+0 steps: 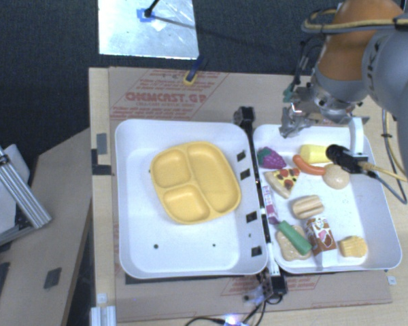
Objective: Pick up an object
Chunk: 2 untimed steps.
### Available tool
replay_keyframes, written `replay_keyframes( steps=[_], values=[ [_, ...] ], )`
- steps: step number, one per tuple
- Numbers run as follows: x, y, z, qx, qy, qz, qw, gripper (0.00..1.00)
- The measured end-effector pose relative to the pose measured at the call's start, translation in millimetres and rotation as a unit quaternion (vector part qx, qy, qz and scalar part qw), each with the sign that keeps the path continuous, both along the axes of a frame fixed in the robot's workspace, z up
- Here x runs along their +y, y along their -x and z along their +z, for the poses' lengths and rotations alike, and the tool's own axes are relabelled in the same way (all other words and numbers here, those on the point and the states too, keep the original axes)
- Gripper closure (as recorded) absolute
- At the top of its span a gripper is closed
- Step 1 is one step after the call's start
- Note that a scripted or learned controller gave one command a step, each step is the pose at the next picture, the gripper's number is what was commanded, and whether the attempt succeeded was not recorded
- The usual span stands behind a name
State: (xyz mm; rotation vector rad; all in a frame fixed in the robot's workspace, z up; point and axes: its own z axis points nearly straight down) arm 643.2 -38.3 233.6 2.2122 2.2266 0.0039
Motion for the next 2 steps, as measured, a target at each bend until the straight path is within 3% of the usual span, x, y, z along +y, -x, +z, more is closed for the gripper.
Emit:
replay_keyframes(
  steps=[1, 2],
  values=[
    [3, -12, -16, 0.001, 0.0004, 0.000, 1.0000, 1.00],
    [-2, -1, -18, 0.001, 0.0005, -0.003, 1.0000, 1.00]
  ],
)
